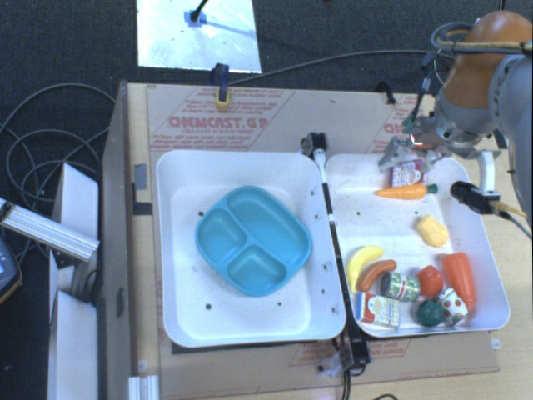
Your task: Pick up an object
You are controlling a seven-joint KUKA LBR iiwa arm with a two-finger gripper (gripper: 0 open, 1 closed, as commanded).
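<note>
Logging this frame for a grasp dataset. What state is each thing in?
Gripper: over the right bin's far edge, above the small carton.
Small carton: lying in the right bin, under the gripper.
Carrot: lying flat, just before the carton.
Banana: lying flat, touching the sausage.
Blue plate: upright in the left bin.
</note>
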